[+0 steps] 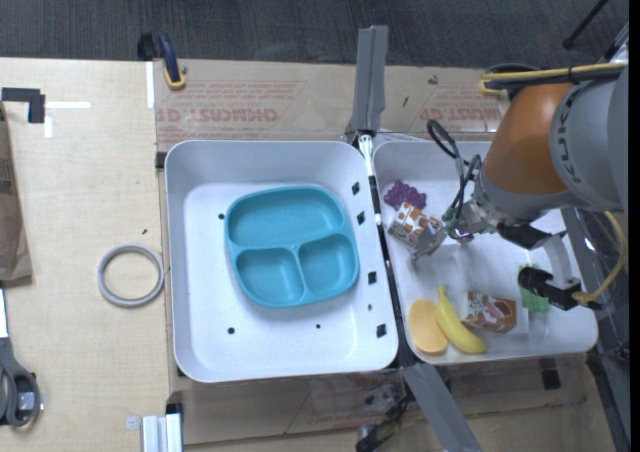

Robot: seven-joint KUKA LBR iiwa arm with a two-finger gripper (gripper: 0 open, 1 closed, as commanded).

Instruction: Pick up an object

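The grey arm [585, 130] reaches into the right white bin [570, 340]. Its claw [440, 232] sits low at a small printed snack packet [415, 230], just near the purple grape cluster [404, 194]; claw state cannot be determined. Risk: a glancing contact could nudge the packet aside, yielding no grasp.

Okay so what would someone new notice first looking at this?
Probably the blue divided plate, alone in the left bin. Then the grey arm with its orange band, reaching into the right bin, its gripper down by a small packet. A yellow banana lies near that bin's front edge.
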